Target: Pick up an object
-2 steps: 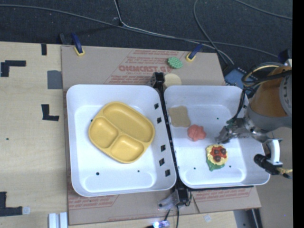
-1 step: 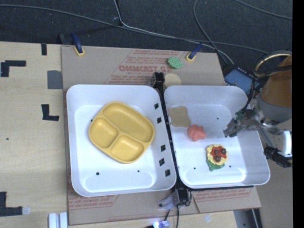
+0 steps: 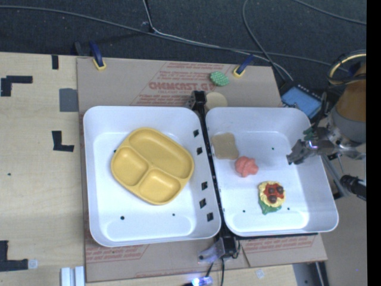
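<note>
The right bin (image 3: 268,121) holds three small things. A flat tan piece (image 3: 225,146) lies near its left wall. A pink lumpy toy (image 3: 246,166) sits just right of it, and a yellow toy with red and green on top (image 3: 271,196) rests nearer the front. My gripper (image 3: 299,154) hangs over the right bin's right side, close to its wall. It sits about a hand's width right of the pink toy, with nothing seen in it.
A yellow divided plate (image 3: 152,165) lies in the left bin (image 3: 101,219). Behind the bins, a small green object (image 3: 219,77) and a pale round one (image 3: 216,99) sit on the cardboard. A blue box (image 3: 302,100) and cables are at the back right.
</note>
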